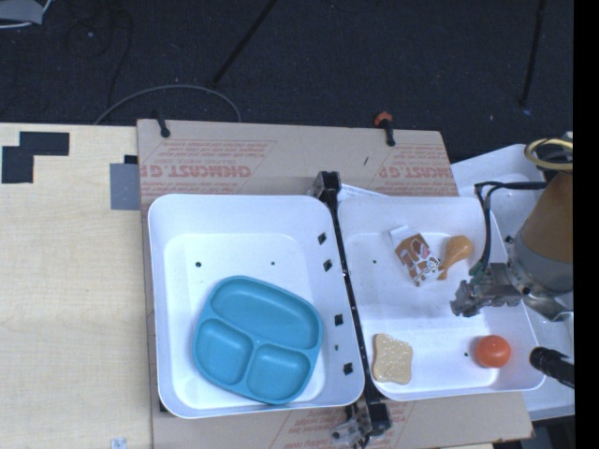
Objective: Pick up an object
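Observation:
The right bin [374, 251] holds a small printed snack packet [417, 257], an orange-tan piece like a chicken drumstick [456, 251], a slice of toast [392, 359] near the front edge and a red-orange tomato [491, 351] at the front right. My gripper [471, 302] hangs low over the right side of this bin, between the drumstick piece and the tomato, with the orange-banded arm rising to its right. Nothing shows between its fingers.
A blue three-compartment plate [257, 339] lies in the left bin [178, 223]. Both bins rest on a cardboard sheet [234, 157] on the bench. Cables run along the right bin's far right rim.

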Controlling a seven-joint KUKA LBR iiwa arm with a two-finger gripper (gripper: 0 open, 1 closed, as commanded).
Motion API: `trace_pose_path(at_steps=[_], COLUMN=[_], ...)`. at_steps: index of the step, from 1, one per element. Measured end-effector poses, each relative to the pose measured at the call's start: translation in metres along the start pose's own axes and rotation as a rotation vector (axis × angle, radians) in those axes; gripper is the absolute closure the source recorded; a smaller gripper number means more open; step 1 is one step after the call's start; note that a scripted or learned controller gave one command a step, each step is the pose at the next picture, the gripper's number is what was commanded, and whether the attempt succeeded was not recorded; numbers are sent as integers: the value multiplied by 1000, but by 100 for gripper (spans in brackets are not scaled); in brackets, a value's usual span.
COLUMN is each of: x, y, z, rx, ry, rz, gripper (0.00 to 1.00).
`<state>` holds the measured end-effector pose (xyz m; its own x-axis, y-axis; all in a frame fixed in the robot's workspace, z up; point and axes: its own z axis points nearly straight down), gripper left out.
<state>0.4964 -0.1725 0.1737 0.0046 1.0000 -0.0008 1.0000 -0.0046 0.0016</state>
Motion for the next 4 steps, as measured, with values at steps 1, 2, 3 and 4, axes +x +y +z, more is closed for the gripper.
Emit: trace_pose_path(at_steps=[1,2,3,4], x=[2,0,51,102], y=[1,2,3,14], z=[-42,-84,-90,-79], rx=[0,-1,4,6], ry=[0,0,3,3], rz=[-6,-6,-10,-9], gripper=[100,100,100,100])
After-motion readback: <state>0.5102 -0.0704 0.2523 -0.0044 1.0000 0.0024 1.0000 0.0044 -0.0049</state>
